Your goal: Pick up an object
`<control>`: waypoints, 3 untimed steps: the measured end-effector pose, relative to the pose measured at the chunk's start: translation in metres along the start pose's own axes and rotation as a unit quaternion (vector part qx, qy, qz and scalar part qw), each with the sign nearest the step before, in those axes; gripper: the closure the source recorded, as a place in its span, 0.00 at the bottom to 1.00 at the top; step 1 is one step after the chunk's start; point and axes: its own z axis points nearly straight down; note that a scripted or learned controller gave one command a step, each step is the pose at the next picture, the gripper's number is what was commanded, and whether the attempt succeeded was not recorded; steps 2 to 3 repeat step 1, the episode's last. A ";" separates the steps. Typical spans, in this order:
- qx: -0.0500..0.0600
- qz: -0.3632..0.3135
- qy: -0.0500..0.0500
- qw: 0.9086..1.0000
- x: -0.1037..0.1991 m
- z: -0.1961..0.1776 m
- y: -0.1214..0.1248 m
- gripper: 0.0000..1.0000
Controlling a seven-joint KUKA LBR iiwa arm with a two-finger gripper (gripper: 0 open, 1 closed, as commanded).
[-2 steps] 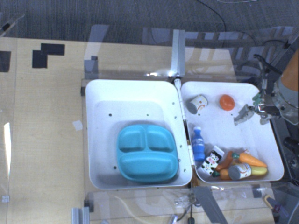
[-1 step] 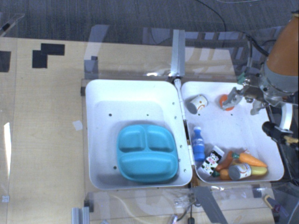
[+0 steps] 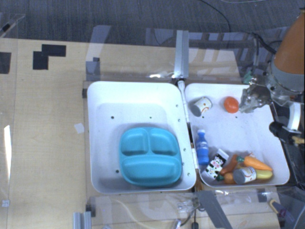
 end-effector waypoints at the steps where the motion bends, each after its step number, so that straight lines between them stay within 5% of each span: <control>1: 0.001 -0.094 -0.001 0.996 -0.032 -0.098 0.027 1.00; 3: 0.001 -0.094 -0.001 0.996 -0.032 -0.098 0.027 1.00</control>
